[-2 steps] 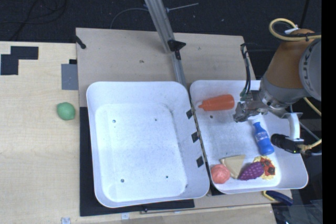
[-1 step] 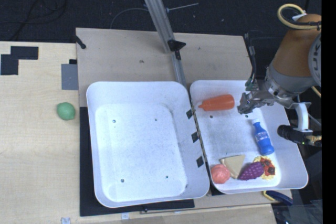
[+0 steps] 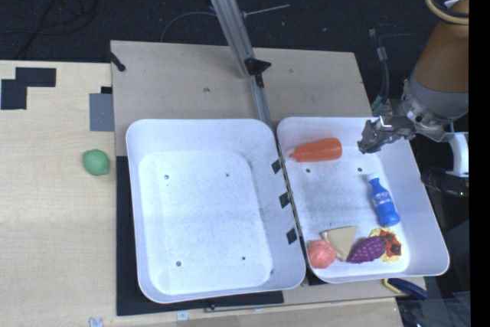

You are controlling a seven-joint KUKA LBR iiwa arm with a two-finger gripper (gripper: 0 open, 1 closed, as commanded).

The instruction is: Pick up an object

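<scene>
The right bin [image 3: 429,203] holds an orange carrot [image 3: 315,150] near its far edge and a blue bottle [image 3: 382,201] in its right half. Along its near edge lie a tan wedge [image 3: 341,238], a pink ball [image 3: 321,253], a purple grape bunch [image 3: 368,248] and a small red and yellow item [image 3: 391,245]. My gripper [image 3: 373,138] hovers over the bin's far right corner, to the right of the carrot and above the bottle. Nothing shows between its fingers.
The left bin [image 3: 199,210] sits beside the right one, joined by black clips [image 3: 282,199]. A green ball [image 3: 96,162] rests on the bench at the far left. A slanted metal rail [image 3: 233,19] rises behind the bins.
</scene>
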